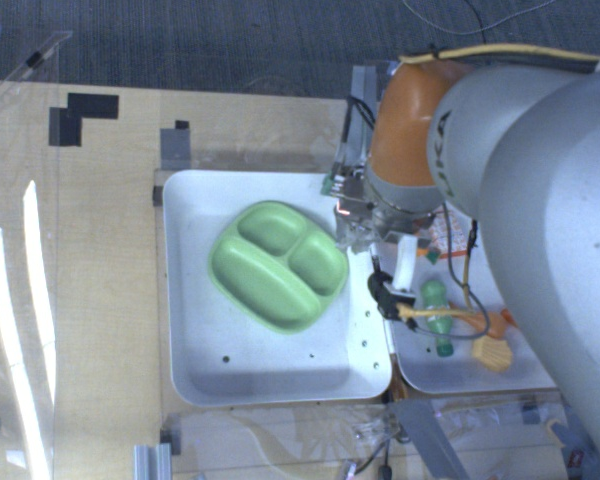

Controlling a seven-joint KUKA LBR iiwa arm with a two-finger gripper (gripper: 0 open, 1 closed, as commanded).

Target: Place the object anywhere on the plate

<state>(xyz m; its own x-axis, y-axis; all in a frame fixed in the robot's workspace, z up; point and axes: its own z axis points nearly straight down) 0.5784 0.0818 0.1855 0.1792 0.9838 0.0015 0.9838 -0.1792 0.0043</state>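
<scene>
The divided green plate lies in the left bin. The claw hangs at the right edge of the plate, and I cannot tell if it is spread or closed. A small green bottle lies in the right bin, near a tan piece.

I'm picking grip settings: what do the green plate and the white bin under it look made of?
Green plate: likely moulded plastic, satin finish; even colour, soft rounded compartment edges. White bin: probably plastic too, smooth; rounded corners, uniform white, though painted metal can't be excluded.
</scene>
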